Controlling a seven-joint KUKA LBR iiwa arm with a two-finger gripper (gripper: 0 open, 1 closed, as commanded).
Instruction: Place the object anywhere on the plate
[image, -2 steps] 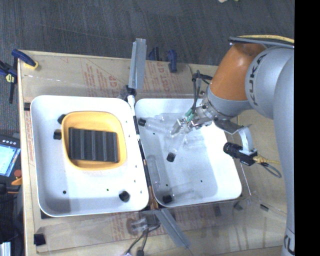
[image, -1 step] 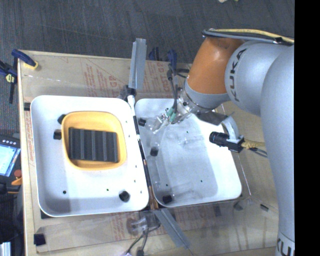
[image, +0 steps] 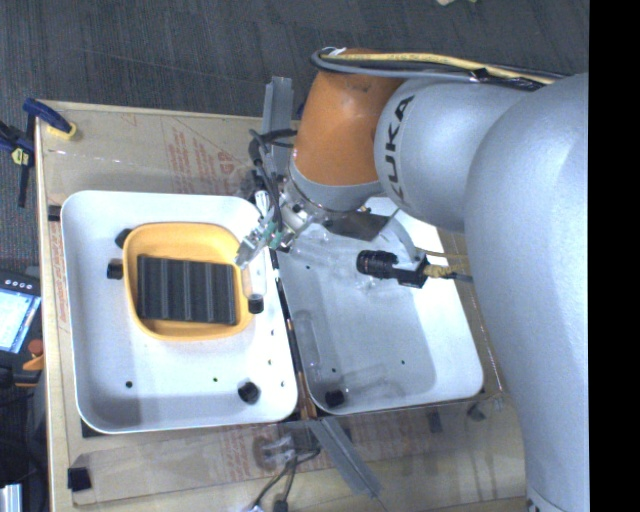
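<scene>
1. Nearest: desk (image: 180, 455) edge, then left bin (image: 85, 400) and right bin (image: 455, 365) side by side.
2. Dark ribbed block (image: 190, 288) lies flat on the yellow plate (image: 185, 240) in the left bin, approx centred, so the placing looks done.
3. Handling, my guess: rigid, light, prob. plastic or rubber; ridges give grip, not fragile. Best hold is across the short width, along a groove, from above.
4. End effector (image: 262, 238) sits just past the plate's right rim, near the bins' divide. Too small and blurred to tell whether it's apart or together; nothing seen held.
5. Farthest: arm (image: 440, 130) w/ orange band over the right bin.
</scene>
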